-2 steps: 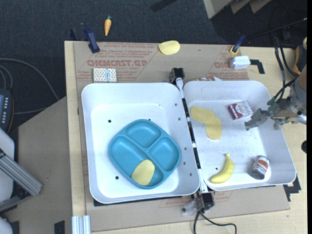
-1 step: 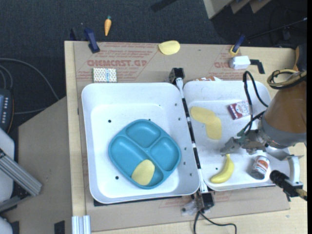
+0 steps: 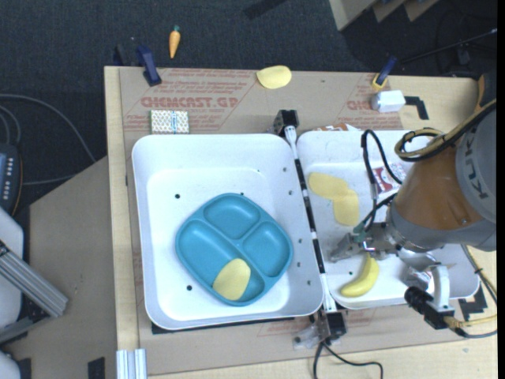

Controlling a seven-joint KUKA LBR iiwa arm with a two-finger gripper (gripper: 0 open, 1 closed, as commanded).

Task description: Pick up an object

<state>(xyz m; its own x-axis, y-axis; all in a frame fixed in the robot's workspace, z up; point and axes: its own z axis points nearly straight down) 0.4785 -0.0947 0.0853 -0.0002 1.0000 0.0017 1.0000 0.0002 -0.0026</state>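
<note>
A yellow toy banana [image 3: 360, 279] lies near the front edge of the right bin [image 3: 335, 143]. My gripper [image 3: 357, 248] hangs low in that bin, just behind the banana's upper end, under the grey arm with the orange band [image 3: 430, 196]. Nothing visibly sits in the gripper. Two flat pale-yellow pieces [image 3: 327, 185] [image 3: 346, 209] lie further back in the same bin, left of the arm. A red-and-white packet [image 3: 384, 180] is partly hidden behind the arm and its cable.
The left bin [image 3: 150, 164] holds a blue divided plate [image 3: 197, 239] with a yellow piece [image 3: 233, 279] in its front compartment. On the bench behind the bins lie a yellow lump [image 3: 274, 76] and a small patterned packet [image 3: 170, 121]. Black cables loop over the right bin.
</note>
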